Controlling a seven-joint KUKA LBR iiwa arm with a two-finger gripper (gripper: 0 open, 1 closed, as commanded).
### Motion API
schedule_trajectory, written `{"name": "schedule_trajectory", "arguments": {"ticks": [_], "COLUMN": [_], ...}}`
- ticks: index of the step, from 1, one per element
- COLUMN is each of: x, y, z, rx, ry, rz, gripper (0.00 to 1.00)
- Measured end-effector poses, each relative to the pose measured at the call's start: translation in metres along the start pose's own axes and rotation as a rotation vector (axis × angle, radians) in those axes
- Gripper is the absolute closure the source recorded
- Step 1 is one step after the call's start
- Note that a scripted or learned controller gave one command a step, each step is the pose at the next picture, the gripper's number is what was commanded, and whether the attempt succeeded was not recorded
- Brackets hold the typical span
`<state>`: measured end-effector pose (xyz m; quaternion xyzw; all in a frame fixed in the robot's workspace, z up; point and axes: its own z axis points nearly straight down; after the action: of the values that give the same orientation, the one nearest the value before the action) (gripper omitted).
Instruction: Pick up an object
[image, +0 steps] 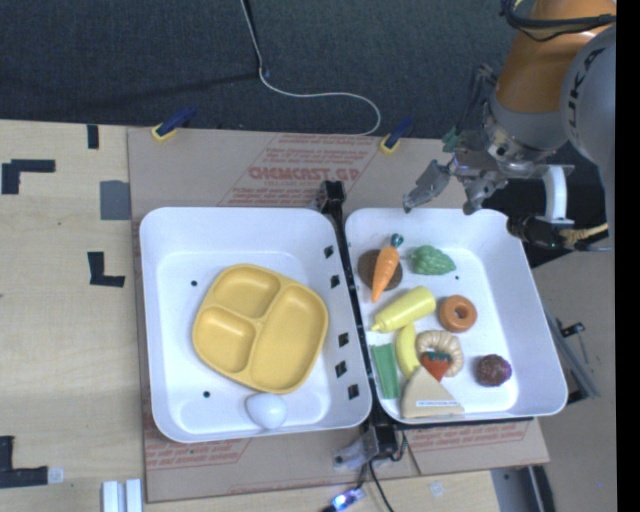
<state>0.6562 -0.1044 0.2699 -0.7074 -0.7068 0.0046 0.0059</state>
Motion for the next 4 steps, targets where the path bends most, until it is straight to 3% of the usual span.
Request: {"name": "schedule_trajectory", "arguments": {"ticks": [1,3,4], "x": [0.000,0.008,0.011], "y": [0.002,0.007,0.003], "z": [-0.009,0.120,0.165], "rx": [-0.014,-0.007,-0.008], "ry": [-0.002,-0.002,-0.002], "rz": [-0.003,-0.003,-0.003], "gripper": [0.00,0.00,0.00]}}
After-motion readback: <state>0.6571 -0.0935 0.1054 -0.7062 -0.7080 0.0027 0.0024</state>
